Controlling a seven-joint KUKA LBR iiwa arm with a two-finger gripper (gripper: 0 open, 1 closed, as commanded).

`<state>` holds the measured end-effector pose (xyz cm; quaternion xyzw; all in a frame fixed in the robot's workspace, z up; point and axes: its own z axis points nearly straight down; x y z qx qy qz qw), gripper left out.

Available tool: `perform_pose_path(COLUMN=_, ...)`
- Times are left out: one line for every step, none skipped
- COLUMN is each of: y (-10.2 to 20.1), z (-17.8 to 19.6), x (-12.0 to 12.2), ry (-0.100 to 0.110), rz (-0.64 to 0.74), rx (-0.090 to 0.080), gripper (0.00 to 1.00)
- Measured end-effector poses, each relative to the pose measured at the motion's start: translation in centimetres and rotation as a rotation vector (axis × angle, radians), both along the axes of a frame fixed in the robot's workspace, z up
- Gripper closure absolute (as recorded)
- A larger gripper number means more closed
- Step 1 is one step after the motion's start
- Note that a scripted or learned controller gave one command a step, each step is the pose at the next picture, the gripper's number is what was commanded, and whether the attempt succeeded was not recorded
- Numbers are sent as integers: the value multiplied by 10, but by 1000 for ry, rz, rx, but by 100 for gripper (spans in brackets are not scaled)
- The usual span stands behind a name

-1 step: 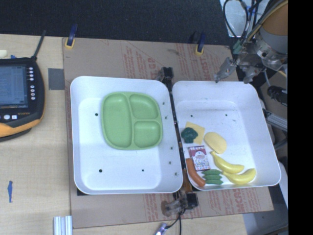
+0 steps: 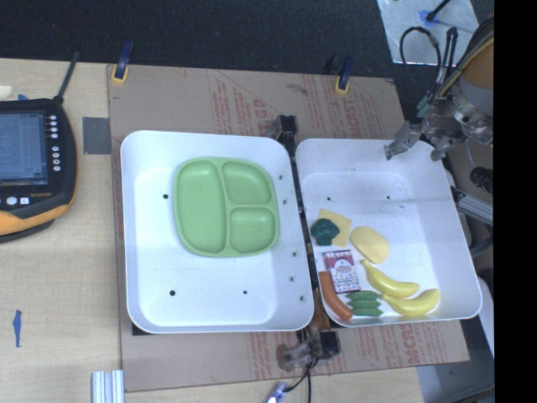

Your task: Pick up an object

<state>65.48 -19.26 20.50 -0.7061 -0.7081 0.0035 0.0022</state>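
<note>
Partly cropped at the frame edge, gripper over right bin far corner, fingers spread, pinching nothing, banana, sausage, card well below-left, green plate farther left.

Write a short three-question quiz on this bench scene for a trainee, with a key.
1. True or false: the green divided plate lies in the left bin.
2. Which bin holds the toy food: A) the left bin, B) the right bin, C) both?
3. Fill in: the gripper sits over the right bin's ____ corner, near or far from the food.

Key:
1. True.
2. B; the bananas, the hot dog and the rest cluster in its near part.
3. Far right corner, away from the food.
</note>
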Motion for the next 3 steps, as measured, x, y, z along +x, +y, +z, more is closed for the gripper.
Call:
perform_pose_path(y=65, z=-65, x=-62, ry=-2, rz=3, rx=1, gripper=0)
perform_pose_path(y=32, z=-46, x=-142, ry=-3, rz=1, rx=1, gripper=0)
perform_pose_path(y=99, z=-104, x=-179, ry=-4, rz=4, rx=3, gripper=0)
